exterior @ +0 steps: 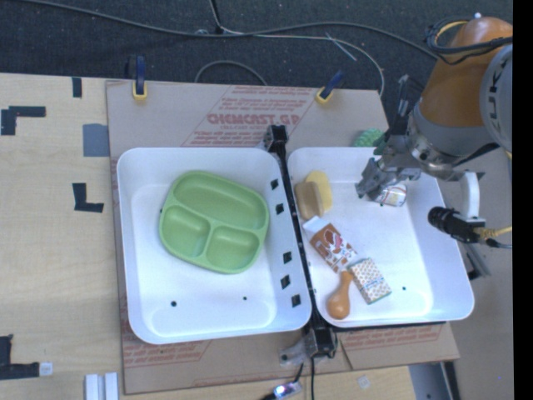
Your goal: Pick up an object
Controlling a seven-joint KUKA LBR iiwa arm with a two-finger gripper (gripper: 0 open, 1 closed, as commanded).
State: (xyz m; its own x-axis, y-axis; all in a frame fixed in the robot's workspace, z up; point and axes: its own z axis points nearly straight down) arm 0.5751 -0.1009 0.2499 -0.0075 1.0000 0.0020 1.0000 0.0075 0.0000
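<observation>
Overhead, the pincer [376,187] hangs low over the upper part of the right bin [425,257], just beside a small pale object [393,196] at its tip; whether its jaws are spread or closed cannot be told. Further left in that bin lie a yellow sponge [316,193], a red-brown packet [332,247], a small patterned box [370,280] and an orange spoon-like piece [341,297]. A green divided plate [214,221] sits in the left bin [141,248].
</observation>
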